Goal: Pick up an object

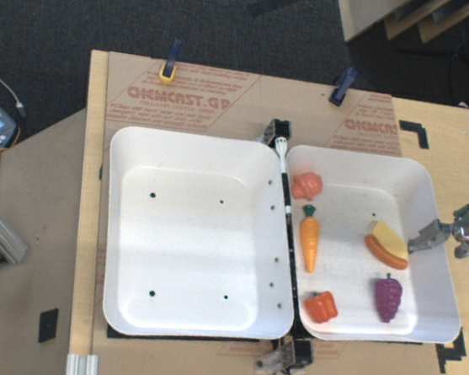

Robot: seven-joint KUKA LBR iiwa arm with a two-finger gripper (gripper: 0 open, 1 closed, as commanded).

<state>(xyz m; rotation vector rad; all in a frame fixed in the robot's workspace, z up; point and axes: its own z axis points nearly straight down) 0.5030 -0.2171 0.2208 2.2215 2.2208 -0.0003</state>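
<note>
Nearest me the pepper (320, 306) and grapes (387, 297) crowd the right bin (437, 199), so the gripper (426, 236), finger state unclear beside the hotdog (387, 244), could nudge it away.

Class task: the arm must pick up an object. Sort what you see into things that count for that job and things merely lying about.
For the job: gripper; hot dog; carrot; grapes; red pepper; pink toy; right bin.

Lying about: left bin; yellow clamp; blue clamp; cardboard sheet.
</note>
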